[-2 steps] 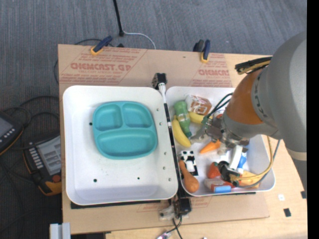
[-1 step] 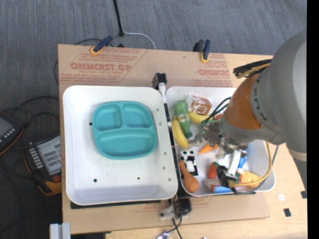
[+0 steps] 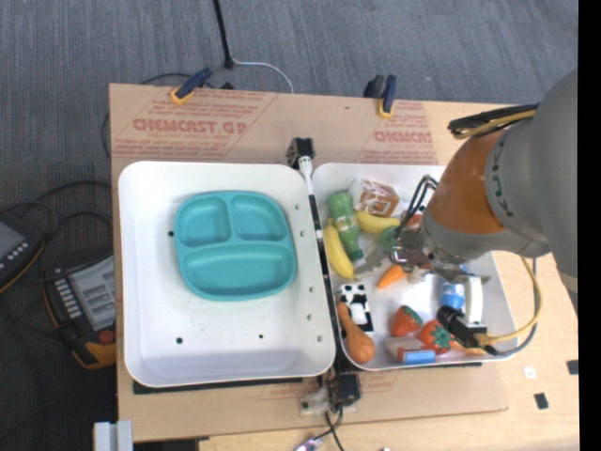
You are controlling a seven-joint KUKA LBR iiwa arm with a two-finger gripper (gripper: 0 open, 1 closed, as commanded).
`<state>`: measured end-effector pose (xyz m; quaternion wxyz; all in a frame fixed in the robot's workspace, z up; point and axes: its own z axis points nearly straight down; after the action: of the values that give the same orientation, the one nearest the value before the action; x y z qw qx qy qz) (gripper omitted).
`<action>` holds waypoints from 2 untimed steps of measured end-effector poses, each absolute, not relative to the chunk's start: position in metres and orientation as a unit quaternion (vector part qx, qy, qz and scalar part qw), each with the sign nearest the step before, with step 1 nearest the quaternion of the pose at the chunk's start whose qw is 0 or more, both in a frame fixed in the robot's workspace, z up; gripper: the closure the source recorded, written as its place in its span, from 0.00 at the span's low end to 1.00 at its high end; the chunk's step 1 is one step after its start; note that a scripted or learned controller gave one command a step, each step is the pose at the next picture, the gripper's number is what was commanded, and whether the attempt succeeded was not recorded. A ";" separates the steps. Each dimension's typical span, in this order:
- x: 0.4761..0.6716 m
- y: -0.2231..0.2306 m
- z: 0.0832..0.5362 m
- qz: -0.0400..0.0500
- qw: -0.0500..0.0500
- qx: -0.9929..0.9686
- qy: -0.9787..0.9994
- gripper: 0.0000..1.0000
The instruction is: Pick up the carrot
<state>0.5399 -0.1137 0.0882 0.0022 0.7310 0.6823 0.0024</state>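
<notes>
The carrot (image 3: 390, 275) is a small orange piece lying in the middle of the right bin (image 3: 502, 294), its left end poking out from under the arm's wrist. My gripper (image 3: 402, 252) hangs right over the carrot's upper end, low in the bin, amid the toy foods. The grey arm with its orange band (image 3: 470, 200) reaches in from the right and hides the gripper's tips and the rest of the carrot.
Crowded around the carrot are two yellow bananas (image 3: 337, 252), a green piece (image 3: 346, 238), a brown bread packet (image 3: 376, 195), a black-and-white cow toy (image 3: 355, 297), a strawberry (image 3: 406, 320) and a blue item (image 3: 453, 297). The left bin (image 3: 150, 346) holds a teal divided plate (image 3: 235, 244).
</notes>
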 end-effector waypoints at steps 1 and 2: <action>0.540 -0.114 0.097 0.002 0.002 0.731 0.682 1.00; 0.562 -0.061 0.228 -0.001 0.000 0.686 0.727 1.00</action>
<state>0.5622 -0.0615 0.2278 -0.0001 0.6862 0.7275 -0.0010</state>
